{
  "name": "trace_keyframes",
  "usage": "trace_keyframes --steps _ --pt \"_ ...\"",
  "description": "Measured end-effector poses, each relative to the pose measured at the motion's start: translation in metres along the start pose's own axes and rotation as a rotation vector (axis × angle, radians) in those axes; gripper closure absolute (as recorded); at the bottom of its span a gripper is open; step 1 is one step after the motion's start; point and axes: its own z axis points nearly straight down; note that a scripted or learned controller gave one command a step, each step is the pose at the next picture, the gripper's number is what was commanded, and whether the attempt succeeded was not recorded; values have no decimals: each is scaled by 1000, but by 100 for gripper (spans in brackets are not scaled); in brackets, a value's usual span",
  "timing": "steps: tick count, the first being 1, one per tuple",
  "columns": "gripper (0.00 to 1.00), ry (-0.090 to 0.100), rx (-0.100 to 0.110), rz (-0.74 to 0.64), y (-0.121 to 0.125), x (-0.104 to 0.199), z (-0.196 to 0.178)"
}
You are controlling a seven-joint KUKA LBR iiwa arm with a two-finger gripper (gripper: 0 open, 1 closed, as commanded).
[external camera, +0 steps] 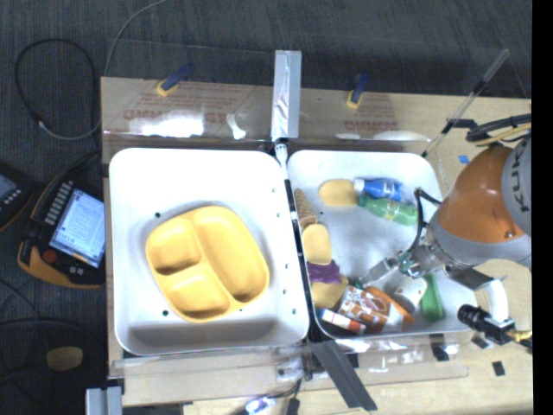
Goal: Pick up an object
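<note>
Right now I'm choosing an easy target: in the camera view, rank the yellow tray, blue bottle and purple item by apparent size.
1. yellow tray, by far the largest
2. blue bottle and purple item: they look alike, so I won't rank them

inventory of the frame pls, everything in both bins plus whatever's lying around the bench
bins: 2, white, side by side on the bench
divided tray: 1, yellow, left bin
bottle: 1, blue and white, right bin, far side
green bottle: 1, green, just beside the blue one
purple item: 1, purple, right bin by the divider
red packet: 1, red-orange, right bin, near edge
handheld pendant: 1, orange and black, lit screen, floor left of the bench
clips: 2, blue-yellow, bench's far edge
arm: 1, grey and orange, right
gripper: 1, over the right bin
</note>
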Motion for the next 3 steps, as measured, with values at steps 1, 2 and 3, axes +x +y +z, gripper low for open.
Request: trace_keyframes --steps 1,2,3 --pt "0 -9 -9 208 9 49 1" --pt "0 -4 0 53 48 53 2" --pt "0 0 2 147 57 53 3"
